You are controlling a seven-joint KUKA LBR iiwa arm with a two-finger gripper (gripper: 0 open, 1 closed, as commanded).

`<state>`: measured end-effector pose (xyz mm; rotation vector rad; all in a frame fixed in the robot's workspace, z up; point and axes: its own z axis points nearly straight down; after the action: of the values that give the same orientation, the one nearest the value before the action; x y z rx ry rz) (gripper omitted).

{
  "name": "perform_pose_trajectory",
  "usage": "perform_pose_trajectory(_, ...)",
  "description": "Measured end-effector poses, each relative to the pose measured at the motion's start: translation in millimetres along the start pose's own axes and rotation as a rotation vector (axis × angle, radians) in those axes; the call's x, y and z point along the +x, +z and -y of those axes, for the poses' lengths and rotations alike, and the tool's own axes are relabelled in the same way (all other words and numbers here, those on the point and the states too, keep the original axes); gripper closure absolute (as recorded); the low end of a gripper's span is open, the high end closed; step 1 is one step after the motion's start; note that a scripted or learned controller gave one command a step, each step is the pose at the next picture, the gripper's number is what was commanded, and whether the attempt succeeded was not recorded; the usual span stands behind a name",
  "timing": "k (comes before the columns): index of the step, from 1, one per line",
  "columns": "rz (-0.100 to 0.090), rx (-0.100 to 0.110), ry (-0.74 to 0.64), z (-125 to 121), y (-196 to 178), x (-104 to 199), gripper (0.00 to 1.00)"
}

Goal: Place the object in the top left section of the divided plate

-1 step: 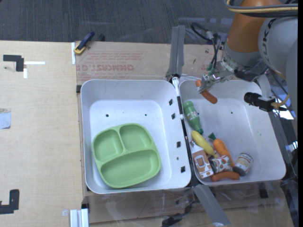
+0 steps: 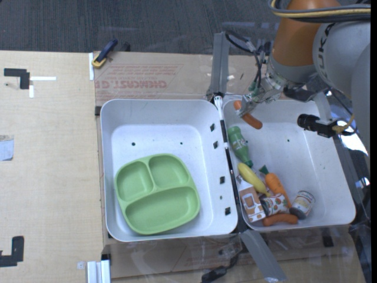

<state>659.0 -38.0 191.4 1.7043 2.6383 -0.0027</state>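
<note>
green divided plate (image 2: 157, 193), sausage (image 2: 252, 121) just under tool (image 2: 250, 102)

The bench (image 2: 47, 175) is pale wood, with a brown cardboard sheet (image 2: 147, 75) along its far edge. Two white bins lie side by side on it: the left bin (image 2: 112, 134) mid-bench, the right bin (image 2: 336, 175) touching it toward the bench's right edge.

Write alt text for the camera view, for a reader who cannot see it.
A grey robot arm reaches from the right over the far corner of the right white bin, its gripper just above a small sausage-like toy. Toy food lies along that bin's left side; a green divided plate sits in the left bin.
</note>
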Motion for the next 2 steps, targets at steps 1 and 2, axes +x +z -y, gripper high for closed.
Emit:
perform_pose_trajectory(1,-0.001,-0.001,-0.182,13,-1,71,1.00)
perform_pose_trajectory(2,0.001,-0.003,-0.351,-18,-1,81,1.00)
